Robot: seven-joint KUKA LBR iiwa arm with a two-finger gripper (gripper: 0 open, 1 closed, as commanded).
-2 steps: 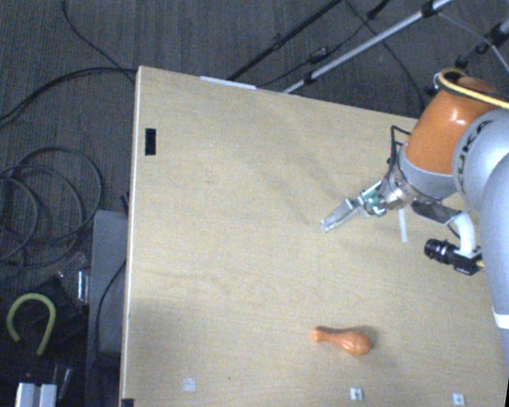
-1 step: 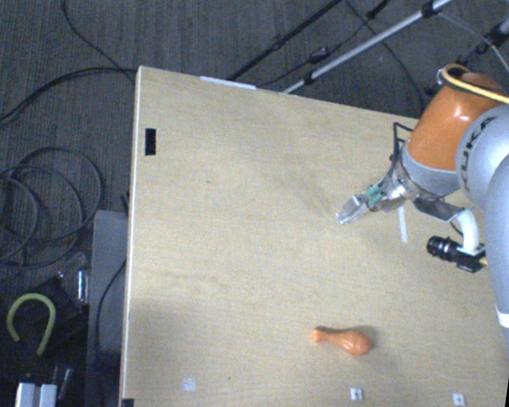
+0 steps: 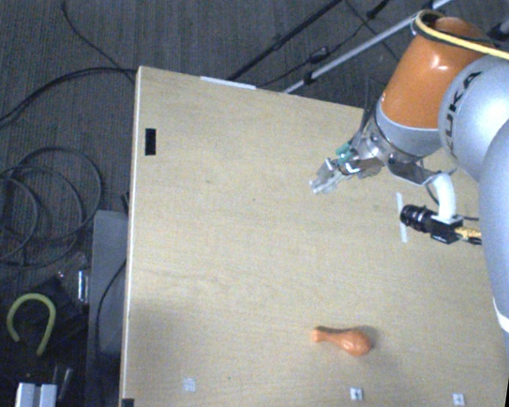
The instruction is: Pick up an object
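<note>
Hovering at upper right over the pale wooden counter [image 3: 230, 242], the end effector [image 3: 326, 178], whose grip state cannot be told, lies well apart from the small orange pear-shaped object [image 3: 345, 339] at lower right, long axis roughly left-right.

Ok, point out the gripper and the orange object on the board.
gripper [image 3: 326, 182], camera view, midway between its fingertips.
orange object [image 3: 351, 340], camera view, on its thick rounded end.
</note>
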